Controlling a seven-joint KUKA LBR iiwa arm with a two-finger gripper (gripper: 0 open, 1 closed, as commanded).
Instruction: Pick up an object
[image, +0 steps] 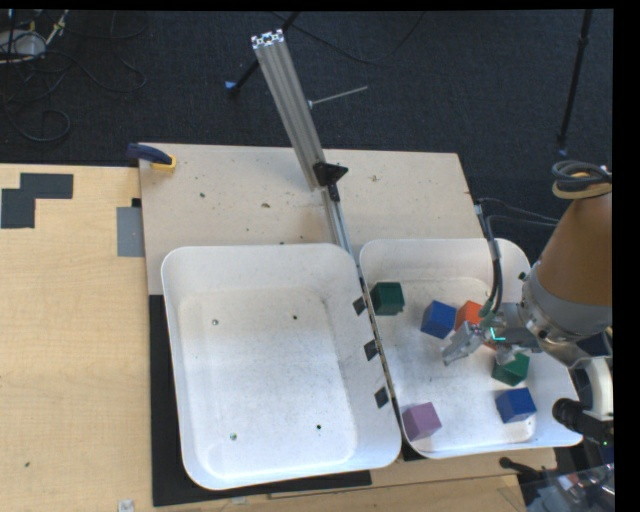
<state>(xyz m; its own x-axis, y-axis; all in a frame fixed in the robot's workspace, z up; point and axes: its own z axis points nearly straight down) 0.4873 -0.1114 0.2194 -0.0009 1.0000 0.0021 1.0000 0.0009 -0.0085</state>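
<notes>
Right bin: you see the shallow white plastic bin on the right (455, 262) holding all the blocks; a dark green cube (387, 298) sits near its left wall, towards the far side; a blue cube (438, 319) lies near the middle, touching or just beside a small orange block (469, 314)
Near side of that bin: you find a pale purple cube (421, 420) close to the near left corner; a second blue cube (515, 404) near the near right corner; a second dark green block (511, 369) just above it, partly under the arm
Left bin: the larger shallow white bin on the left (260, 262) shows you only dark specks on its floor
Gripper: the grey two-finger gripper (462, 347) hangs low over the right bin, just below the blue cube and orange block; you cannot tell how its jaws stand, nor whether anything sits between them
Arm: the grey arm with the orange band (580, 262) enters from your right
</notes>
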